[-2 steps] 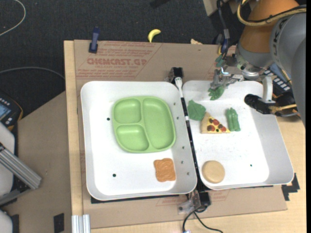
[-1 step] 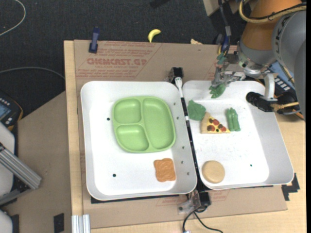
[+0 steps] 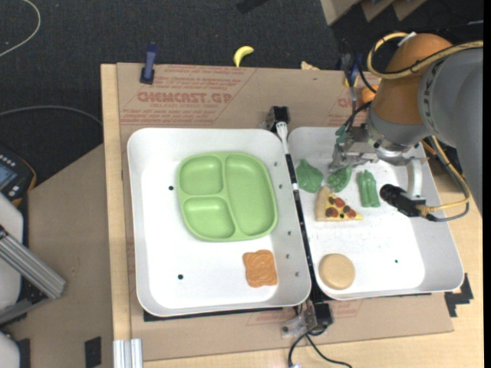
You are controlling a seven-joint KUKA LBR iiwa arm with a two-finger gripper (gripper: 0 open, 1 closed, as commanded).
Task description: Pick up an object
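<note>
Sitting nearest the camera in the right bin [image 3: 430,271] is a round tan biscuit-like disc [image 3: 337,271], flat and smooth. Further in, a pizza slice [image 3: 337,208] is lying flat — a triangle with a yellow top and dark spots. Beyond it, three green pieces are resting near each other: a leafy lump [image 3: 309,177], a smaller green piece [image 3: 339,179], and a ridged green pod [image 3: 369,189]. The gripper [image 3: 347,154] is hanging just above the smaller green piece; whether it is gripping anything cannot be told. The left bin [image 3: 149,228] is holding a pale green divided plate [image 3: 227,195] with three compartments, and an orange waffle-textured square [image 3: 260,267] is lying near the front edge.
</note>
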